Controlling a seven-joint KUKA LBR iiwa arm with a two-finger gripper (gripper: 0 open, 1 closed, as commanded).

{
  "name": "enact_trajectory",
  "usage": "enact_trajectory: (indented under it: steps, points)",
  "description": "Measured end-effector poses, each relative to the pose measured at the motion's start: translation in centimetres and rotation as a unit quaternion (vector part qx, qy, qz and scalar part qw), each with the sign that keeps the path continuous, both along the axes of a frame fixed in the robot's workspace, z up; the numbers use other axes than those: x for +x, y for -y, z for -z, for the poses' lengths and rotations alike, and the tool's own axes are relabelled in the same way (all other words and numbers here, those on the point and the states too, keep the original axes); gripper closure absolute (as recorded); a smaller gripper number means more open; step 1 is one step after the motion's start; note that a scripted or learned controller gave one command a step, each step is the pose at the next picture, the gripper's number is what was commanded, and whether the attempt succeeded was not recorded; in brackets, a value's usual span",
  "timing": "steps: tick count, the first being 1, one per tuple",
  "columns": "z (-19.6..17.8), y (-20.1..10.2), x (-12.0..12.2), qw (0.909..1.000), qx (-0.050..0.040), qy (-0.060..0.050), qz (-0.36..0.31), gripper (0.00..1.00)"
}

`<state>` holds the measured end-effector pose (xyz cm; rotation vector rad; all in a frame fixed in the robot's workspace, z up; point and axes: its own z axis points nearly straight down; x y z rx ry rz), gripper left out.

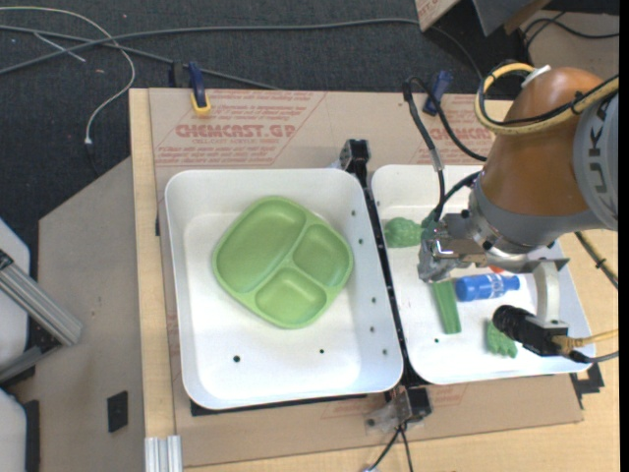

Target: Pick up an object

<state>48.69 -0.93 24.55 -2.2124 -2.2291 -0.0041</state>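
My gripper (433, 264) hangs low over the left part of the right bin (413, 187), beneath the grey and orange arm. A rounded green lump (400, 232) lies just to its left, near the bin's left wall. A long green stick (448, 307) lies just below the gripper. A blue bottle (487, 286) rests on its side to the gripper's right. A small green piece (499, 340) sits toward the bin's front right. Nothing shows between the gripper's tips.
The left bin (187, 264) holds a green divided plate (283, 261) near its middle. A black divider rail (378, 264) runs between the two bins. Clamps and cables sit on the cardboard behind the bins.
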Motion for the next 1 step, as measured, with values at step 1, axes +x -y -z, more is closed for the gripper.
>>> enact_trajectory:
  steps: [1]
  points:
    - [-0.27,-5.83,-0.08,1.0,0.0001,0.0,0.0,1.0]
